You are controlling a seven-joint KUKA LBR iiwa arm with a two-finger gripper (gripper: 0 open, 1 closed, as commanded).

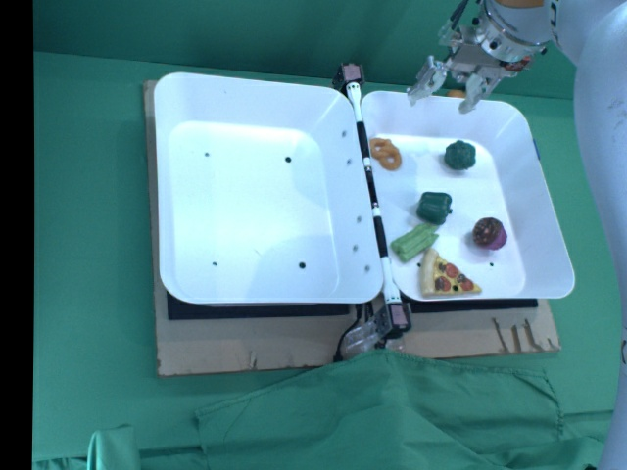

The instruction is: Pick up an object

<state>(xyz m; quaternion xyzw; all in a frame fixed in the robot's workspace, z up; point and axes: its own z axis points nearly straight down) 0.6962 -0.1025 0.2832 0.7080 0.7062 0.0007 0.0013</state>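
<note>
The right bin (534, 174) holds an orange pretzel (385, 153), a dark green round vegetable (459, 155), a green bell pepper (434, 207), a light green pod (415, 242), a maroon cupcake-like toy (489, 233) and a pizza slice (445, 275). My gripper (450, 84) hangs above the far rim of the right bin, fingers spread open with nothing between them. A small orange thing (457, 93) peeks out behind the fingers.
The left bin (196, 116) sits beside the right one, split by a black-and-white divider bar (367, 179). Both rest on a cardboard sheet (245, 346). Green cloth (392, 409) is bunched at the front. The arm (598, 116) comes down the right side.
</note>
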